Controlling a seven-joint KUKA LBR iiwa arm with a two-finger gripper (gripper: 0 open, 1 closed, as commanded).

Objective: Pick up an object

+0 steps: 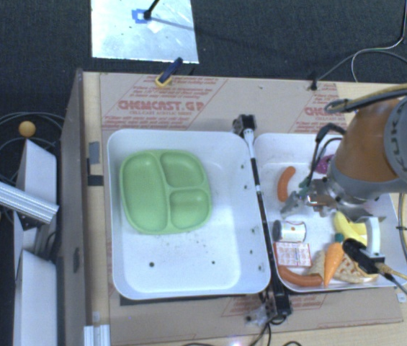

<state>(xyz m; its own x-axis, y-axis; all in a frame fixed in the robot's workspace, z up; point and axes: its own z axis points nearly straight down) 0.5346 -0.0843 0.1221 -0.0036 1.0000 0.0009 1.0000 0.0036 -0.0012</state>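
Robotics lab — cardboard-covered bench, twin white bins, loose cables — toy food as test objects.

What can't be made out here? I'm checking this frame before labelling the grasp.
- Gripper: fingers too small and blurred to read, camera view.
- Right bin: its far side sits under the arm.
- Purple item: mostly behind the arm.
- Card: print too small.
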